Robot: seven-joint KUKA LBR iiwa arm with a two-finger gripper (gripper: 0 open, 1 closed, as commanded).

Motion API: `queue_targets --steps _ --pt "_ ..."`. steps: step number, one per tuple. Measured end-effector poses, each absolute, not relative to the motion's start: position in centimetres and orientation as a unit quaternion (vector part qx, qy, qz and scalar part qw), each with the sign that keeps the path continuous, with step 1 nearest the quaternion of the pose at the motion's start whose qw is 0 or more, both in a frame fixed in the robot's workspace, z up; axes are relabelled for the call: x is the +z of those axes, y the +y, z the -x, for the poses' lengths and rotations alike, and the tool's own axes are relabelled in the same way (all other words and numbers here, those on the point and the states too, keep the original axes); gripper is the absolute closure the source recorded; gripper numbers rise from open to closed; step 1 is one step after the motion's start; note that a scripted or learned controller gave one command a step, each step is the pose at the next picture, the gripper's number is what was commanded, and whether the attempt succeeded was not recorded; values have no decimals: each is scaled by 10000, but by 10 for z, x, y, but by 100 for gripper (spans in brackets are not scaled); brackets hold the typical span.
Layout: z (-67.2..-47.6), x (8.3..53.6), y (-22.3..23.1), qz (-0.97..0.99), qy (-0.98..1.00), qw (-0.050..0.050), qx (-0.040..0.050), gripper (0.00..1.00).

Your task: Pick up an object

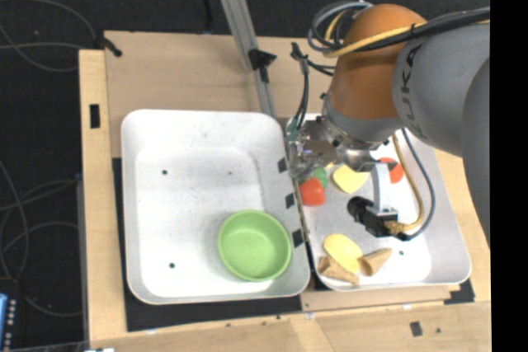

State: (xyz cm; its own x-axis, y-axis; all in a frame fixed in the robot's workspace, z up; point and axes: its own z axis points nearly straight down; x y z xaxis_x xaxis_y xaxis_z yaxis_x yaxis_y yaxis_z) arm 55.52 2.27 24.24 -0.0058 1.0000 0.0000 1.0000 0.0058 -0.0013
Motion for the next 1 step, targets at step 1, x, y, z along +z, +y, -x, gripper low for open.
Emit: queue_targets --steps 1 --pt "-549 242 68 7043 -7099 12 -5 100"
